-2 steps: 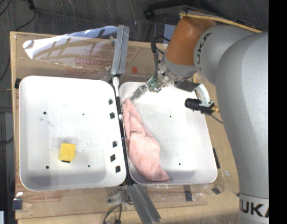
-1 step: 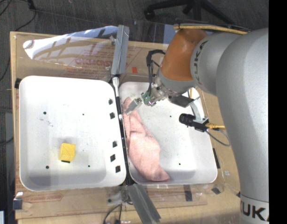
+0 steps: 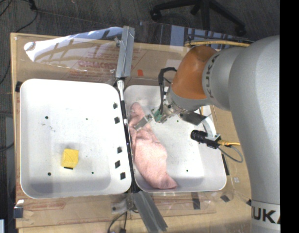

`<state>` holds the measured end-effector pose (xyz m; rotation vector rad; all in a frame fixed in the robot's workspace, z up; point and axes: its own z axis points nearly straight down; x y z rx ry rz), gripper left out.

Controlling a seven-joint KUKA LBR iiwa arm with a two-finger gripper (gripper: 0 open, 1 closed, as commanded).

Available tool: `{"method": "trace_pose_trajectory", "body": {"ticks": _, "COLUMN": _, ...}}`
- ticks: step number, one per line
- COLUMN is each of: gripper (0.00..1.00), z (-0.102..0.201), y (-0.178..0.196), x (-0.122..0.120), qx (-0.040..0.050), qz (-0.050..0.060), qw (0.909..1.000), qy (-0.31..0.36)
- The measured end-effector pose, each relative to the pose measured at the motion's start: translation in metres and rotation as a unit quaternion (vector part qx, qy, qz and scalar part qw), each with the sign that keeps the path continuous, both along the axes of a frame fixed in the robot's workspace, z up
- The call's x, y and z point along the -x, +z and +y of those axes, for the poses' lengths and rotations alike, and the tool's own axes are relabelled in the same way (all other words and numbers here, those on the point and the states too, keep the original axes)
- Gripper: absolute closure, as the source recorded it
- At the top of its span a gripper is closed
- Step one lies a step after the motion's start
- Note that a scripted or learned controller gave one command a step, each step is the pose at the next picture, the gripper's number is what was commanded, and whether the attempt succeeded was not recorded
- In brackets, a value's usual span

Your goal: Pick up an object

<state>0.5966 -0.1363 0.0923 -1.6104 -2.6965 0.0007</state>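
A pink cloth lies crumpled along the left side of the right bin, stretching from the top left toward the front. My gripper reaches in from the right and sits low over the cloth's upper end, its grey fingertip touching the fabric. The orange band and grey wrist loom above it and hide part of the bin's back. A small yellow block rests in the left bin, toward its front.
A metal divider rail runs between the two bins. A black cable connector hangs over the right bin's right side. The large grey arm body covers the bench's right edge.
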Motion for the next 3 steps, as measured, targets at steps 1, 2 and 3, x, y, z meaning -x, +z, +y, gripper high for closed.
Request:
{"method": "trace_pose_trajectory", "body": {"ticks": 1, "gripper": 0.0, "z": -0.026, "y": 0.001, "x": -0.033, "qx": 0.0001, "qz": 0.0, "qw": 1.0, "qy": 0.0}}
{"method": "trace_pose_trajectory", "body": {"ticks": 2, "gripper": 1.0, "z": -0.025, "y": 0.011, "x": -0.034, "qx": 0.0, "qz": 0.0, "qw": 1.0, "qy": 0.002}}
{"method": "trace_pose_trajectory", "body": {"ticks": 3, "gripper": 1.0, "z": -0.002, "y": 0.0, "x": -0.051, "qx": 0.0003, "qz": -0.001, "qw": 0.996, "qy": 0.09}}
